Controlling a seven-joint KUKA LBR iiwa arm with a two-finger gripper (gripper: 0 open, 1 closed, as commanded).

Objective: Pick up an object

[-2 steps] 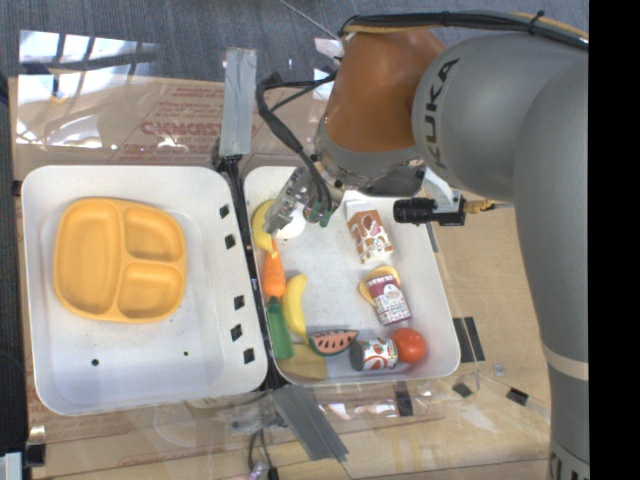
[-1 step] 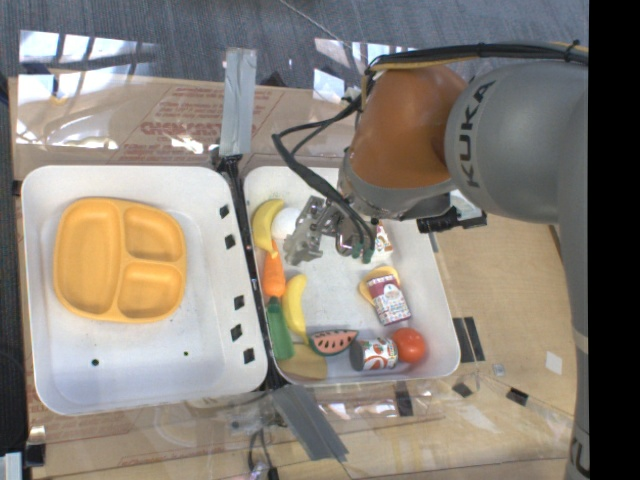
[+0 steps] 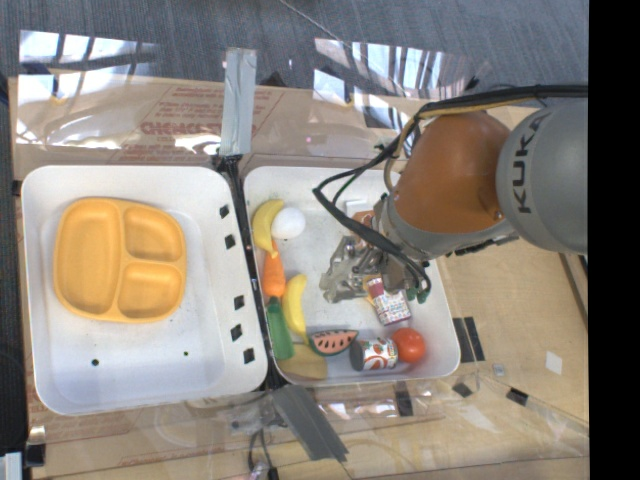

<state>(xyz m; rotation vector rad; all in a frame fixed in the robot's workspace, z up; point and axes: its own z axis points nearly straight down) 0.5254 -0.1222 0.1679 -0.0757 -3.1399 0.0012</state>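
Two white bins were sat side by side on the desk, and the tool (image 3: 345,273) was seen low in the right bin (image 3: 440,323), roughly mid-floor, with the grey-and-orange arm (image 3: 455,183) reaching in from the right. Whether the tool's fingers were apart or together couldn't be told tbh, the metal bits were too tangled with cables and shadow. Nothing was clearly seen between them, so no hold could be claimed.

Best guess on the step: a descent onto something, the grasp itself not yet confirmed. The nearest candidate looked to be the small red-and-white packet (image 3: 390,305), lying just beside the tool on its lower right, maybe touching it. For the next move, it was judged that the fingers would need to be centred over that packet, closed, and then lifted straight up without dragging the neighbours along.

The packet looked flat-ish and box-like, with a red label, tilted a bit on the bin floor. Probably light, and easily nudged aside.

Other stuff in that bin: a toy tomato (image 3: 408,345), a small can (image 3: 372,354), a watermelon slice (image 3: 332,342), two bananas (image 3: 295,306), a carrot (image 3: 274,276) and a white ball (image 3: 288,224), mostly lined along the left wall and bottom edge. A yellow divided plate (image 3: 120,260) was sat in the left bin (image 3: 60,368).
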